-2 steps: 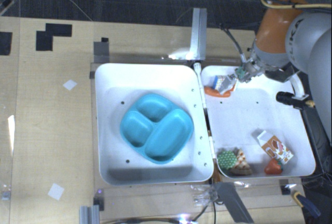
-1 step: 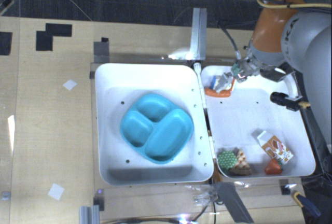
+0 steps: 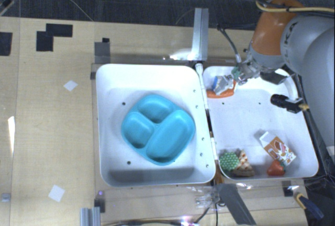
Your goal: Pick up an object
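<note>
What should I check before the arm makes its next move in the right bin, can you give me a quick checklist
1. Gripper sits over the right bin's far-left corner: ok.
2. Blue-and-white item and orange piece lie at the fingertips: ok.
3. Item actually between the fingers: cannot tell.
4. Clearance from the bin divider: not ok, very close.
5. Carton, red piece and green item are away from the gripper: ok.
</note>
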Robot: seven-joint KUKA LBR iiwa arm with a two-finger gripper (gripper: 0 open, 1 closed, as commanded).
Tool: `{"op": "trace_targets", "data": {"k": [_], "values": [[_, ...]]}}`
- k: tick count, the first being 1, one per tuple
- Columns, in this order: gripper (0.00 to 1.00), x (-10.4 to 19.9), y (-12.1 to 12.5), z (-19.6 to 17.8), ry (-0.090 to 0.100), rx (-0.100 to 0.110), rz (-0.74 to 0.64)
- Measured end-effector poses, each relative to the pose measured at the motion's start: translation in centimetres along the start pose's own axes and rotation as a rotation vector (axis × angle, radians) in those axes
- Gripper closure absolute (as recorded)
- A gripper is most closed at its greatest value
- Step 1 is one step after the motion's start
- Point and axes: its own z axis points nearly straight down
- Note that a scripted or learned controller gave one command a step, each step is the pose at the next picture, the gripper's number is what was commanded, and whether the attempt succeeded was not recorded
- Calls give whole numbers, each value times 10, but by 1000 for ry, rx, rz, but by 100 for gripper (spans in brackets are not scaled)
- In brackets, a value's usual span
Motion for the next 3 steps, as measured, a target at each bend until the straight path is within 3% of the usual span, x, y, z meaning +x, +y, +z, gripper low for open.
{"op": "trace_targets", "data": {"k": [2,3], "values": [[0,-1,-2,2,1,2,-23],[100,-7,-1,-10,-18,-5,-26]]}}
